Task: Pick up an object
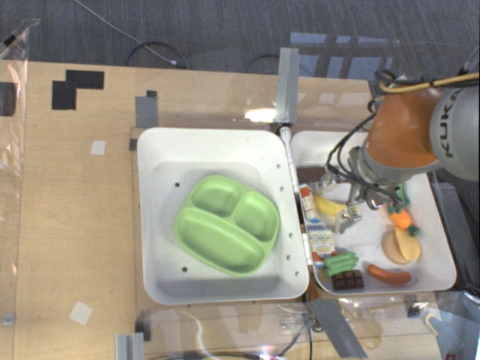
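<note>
Arm bends down into right bin [442, 272]; end effector [351, 214] grip state unclear.

You have two white bins: the left bin [150, 201] holds one green tray [227, 223] with three compartments. In the right bin [442, 268] you can count one banana [328, 206], one carrot [402, 218], one sausage [388, 275], one chocolate bar [347, 280], one green piece [341, 262], one packet [320, 240], one red-capped tube [306, 201] and one tan wedge [400, 247]. One arm [409, 130] reaches in.
</note>
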`<state>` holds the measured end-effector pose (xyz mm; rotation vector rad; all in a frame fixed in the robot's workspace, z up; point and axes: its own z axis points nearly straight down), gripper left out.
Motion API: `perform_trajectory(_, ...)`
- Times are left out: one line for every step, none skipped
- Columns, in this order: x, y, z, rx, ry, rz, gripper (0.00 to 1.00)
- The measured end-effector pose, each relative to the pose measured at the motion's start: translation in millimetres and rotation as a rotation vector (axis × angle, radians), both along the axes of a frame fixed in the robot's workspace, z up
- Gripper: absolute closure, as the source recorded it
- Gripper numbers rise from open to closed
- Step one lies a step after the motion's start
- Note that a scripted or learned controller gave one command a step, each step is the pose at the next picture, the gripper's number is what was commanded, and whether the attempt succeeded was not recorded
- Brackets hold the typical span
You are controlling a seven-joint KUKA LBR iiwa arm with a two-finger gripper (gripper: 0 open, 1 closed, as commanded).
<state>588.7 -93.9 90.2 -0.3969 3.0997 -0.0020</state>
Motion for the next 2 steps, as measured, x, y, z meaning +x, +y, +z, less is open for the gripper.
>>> perform_trajectory(-14, -60, 0, -0.006, 0.001, 0.136, 0.0)
perform_trajectory(-8, -58, 15, -0.008, -0.017, 0.143, 1.0)
